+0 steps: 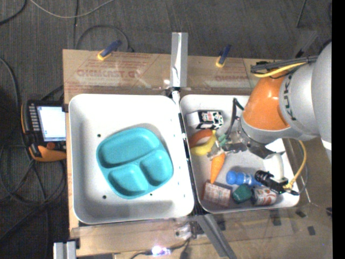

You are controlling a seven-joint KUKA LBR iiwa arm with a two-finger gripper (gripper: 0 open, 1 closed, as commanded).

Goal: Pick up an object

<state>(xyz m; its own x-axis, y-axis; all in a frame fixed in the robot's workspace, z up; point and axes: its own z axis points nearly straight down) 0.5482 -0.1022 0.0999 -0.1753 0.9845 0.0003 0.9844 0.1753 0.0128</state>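
The right bin (291, 161) holds several objects. A yellow banana (204, 147) lies beside a red-orange fruit (199, 137) near the bin's left wall. An orange carrot (216, 168) points down from them. My gripper (226, 142) is low in the bin, right next to the banana's end and just above the carrot's top. A small black-and-white box (210, 117) lies at the back of the bin. Along the front edge are a blue bottle (242, 177), a green item (242, 194), a can (263, 197) and a brown packet (216, 193).
The left bin (81, 144) holds a turquoise divided tray (135, 162). A central post (178, 61) stands at the back between the bins. The arm's orange band (265, 104) hangs over the right bin's back right.
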